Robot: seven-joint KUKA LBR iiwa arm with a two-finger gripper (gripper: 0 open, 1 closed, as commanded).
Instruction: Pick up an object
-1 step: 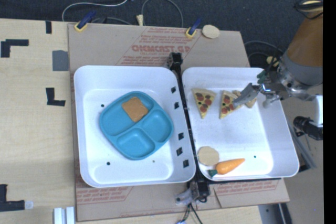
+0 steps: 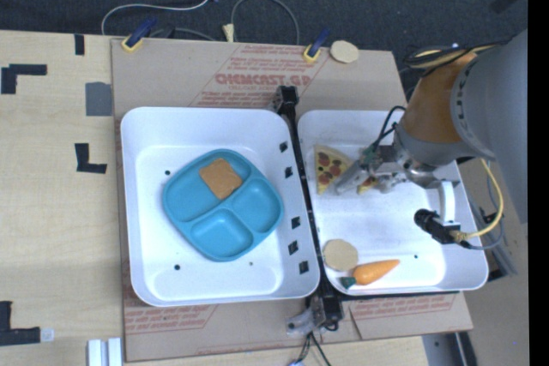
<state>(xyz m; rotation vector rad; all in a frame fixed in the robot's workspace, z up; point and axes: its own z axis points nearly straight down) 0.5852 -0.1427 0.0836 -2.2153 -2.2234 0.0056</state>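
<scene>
The right white bin [image 2: 446, 270] holds a pizza slice [image 2: 327, 168] near its left wall, a round beige cookie [image 2: 340, 253] and an orange carrot [image 2: 376, 272] along its front edge. My gripper [image 2: 358, 180] hangs low over the right bin, just right of the pizza slice and very close to it. Nothing shows between its tips. In the left bin [image 2: 146, 270] lies a blue divided plate [image 2: 225, 206] with a brown square of toast [image 2: 221, 177] in its upper compartment.
The grey arm with its orange band [image 2: 433, 107] comes in from the right over the right bin's back corner. Another beige disc [image 2: 345, 52] lies on the cardboard behind the bins. Cables trail across the dark floor behind.
</scene>
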